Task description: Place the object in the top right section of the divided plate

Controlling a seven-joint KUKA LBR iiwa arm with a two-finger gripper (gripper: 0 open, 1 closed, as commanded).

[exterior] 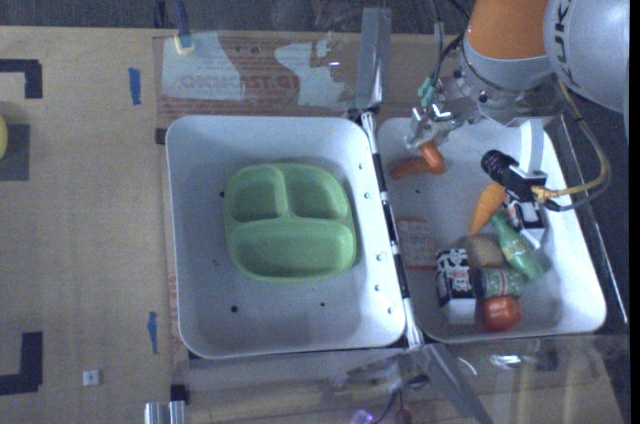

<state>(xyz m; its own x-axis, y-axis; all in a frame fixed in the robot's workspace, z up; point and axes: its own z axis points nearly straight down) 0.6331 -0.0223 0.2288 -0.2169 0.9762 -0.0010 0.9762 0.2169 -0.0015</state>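
**Arm and gripper.** The grey arm point(560, 2), with its orange band, enters from the right and bends down over the far left corner of the right bin point(565, 307). You see the gripper point(428, 127) pointing downward there, close to the wall that meets the left bin point(200, 297). From this angle you cannot tell whether the gripper is clenched or released.

**Surroundings.** The left bin lies beside the gripper, across the two adjoining rims. It holds the green plate point(290, 250) flat near its middle. The plate's top right section point(314, 192) is the compartment nearest the gripper.

The orange-red piece point(430, 158) lies directly beneath the gripper, low in the right bin. You cannot judge whether the two touch.

A cluster sits in the same bin toward the bench's near edge, apart from the gripper:
- a black-and-white carton point(455, 274)
- a green bottle point(517, 249)
- a dark can point(497, 282) beside the carton
- an orange carrot point(487, 204), the item closest to the gripper
- a red tomato point(500, 313), the farthest
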